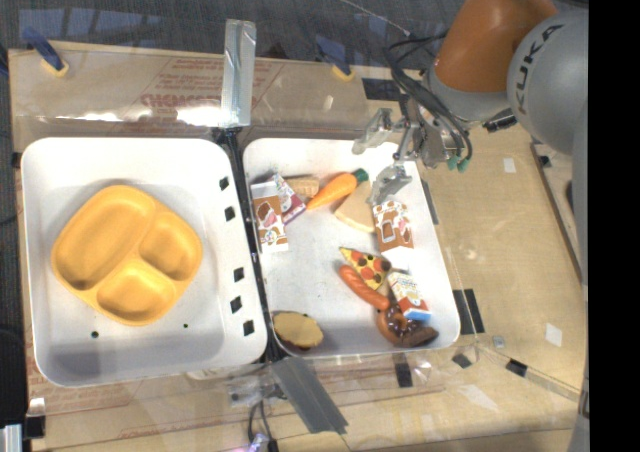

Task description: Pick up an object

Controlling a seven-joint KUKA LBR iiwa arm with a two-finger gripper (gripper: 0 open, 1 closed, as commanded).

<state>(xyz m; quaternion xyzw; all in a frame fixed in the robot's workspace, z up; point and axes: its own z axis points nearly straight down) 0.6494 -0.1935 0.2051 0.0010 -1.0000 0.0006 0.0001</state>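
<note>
Camera view: the grey arm with its orange band reaches in from the right, its gripper poised over the far right corner of the right white bin, just above a small brown-and-white carton; whether it is clenched cannot be told. The left white bin holds a yellow divided plastic tray; both rest on a pale wooden worktop.

A robotics lab: a grey industrial arm with an orange band reaches over a pale wooden tabletop bearing taped-down shallow white plastic bins, loose cables trailing across.
</note>
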